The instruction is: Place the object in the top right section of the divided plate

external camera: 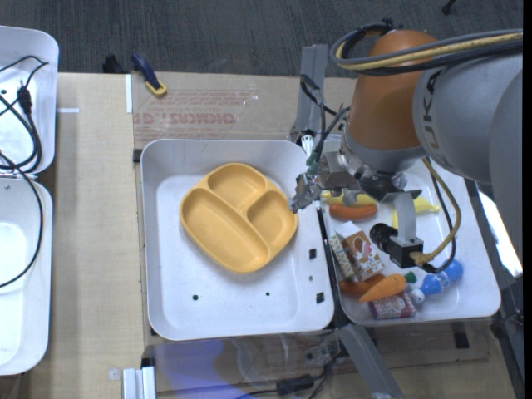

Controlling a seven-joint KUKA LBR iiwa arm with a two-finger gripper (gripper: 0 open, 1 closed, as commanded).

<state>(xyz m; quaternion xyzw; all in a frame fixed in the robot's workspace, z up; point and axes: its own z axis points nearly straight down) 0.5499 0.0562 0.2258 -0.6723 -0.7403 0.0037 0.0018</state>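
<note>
A yellow divided plate (237, 216) lies in the left bin (166, 306), with one long section and two smaller ones toward the right. My gripper (301, 196) hangs low at the plate's right edge, over the wall between the two bins. The grey and orange arm covers most of it from above, and I see nothing clearly held in it. Just right of the gripper, in the right bin (478, 302), lie a yellow toy (342, 198) and a red-orange sausage-like piece (353, 211).
The right bin also holds a small printed box (357, 254), a carrot (384, 288), a blue bottle (439, 281), a pink packet (391, 307) and a yellow piece (426, 207). A cardboard sheet (208, 115) lies behind the bins. White trays with cables (25, 131) stand at far left.
</note>
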